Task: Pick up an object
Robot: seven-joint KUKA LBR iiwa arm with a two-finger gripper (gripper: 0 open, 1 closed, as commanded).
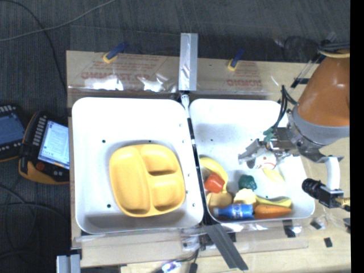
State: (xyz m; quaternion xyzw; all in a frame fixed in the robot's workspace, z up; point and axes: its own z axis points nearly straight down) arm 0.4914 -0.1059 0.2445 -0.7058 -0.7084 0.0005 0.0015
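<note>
the yellow tray (pixel 147 178) fills the left bin (pixel 91 129). the toy food pile (pixel 244 201) sits at the right bin's (pixel 227 118) near edge. the gripper (pixel 254 152) hangs above it, fingers spread, holding nothing; best to drop straight onto one separate piece.

Even overhead light is washing both white bins (pixel 131 110) bright, nearly blowing out their floors. The yellow tray (pixel 148 178) is casting a soft shadow toward the near left. The dark floor is staying dim, and fine detail is blurring slightly throughout.
</note>
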